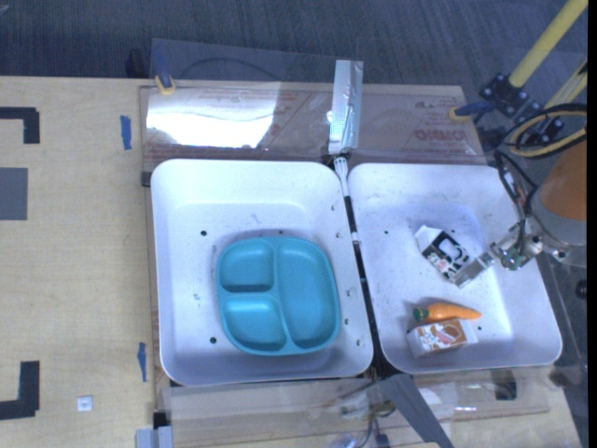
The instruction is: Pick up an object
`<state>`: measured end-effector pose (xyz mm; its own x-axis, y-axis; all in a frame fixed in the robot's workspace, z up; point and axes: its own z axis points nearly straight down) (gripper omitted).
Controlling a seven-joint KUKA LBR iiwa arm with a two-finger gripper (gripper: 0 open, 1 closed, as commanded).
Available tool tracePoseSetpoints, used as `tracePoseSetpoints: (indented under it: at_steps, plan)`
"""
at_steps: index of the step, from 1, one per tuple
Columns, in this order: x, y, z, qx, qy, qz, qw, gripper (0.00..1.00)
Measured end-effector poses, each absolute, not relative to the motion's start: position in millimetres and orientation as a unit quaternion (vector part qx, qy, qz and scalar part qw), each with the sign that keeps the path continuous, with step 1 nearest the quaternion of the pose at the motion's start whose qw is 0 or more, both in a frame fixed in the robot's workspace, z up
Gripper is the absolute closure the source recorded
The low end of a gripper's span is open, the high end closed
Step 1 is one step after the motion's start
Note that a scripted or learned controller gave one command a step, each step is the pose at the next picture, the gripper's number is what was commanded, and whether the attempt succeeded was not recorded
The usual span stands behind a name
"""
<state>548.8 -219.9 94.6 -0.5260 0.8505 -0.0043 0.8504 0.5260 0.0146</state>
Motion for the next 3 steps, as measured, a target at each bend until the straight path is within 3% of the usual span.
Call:
tracePoseSetpoints:
  at_steps: [1,2,3]
  plan:
    - [572.1,-127,87,0.564,0.826,0.0026,0.003,0.0]
    - [573.9,-128,98,0.565,0.825,0.0032,0.006,1.0]
    - [543.5,-39,186,0.621,0.784,0.0025,0.001,1.0]
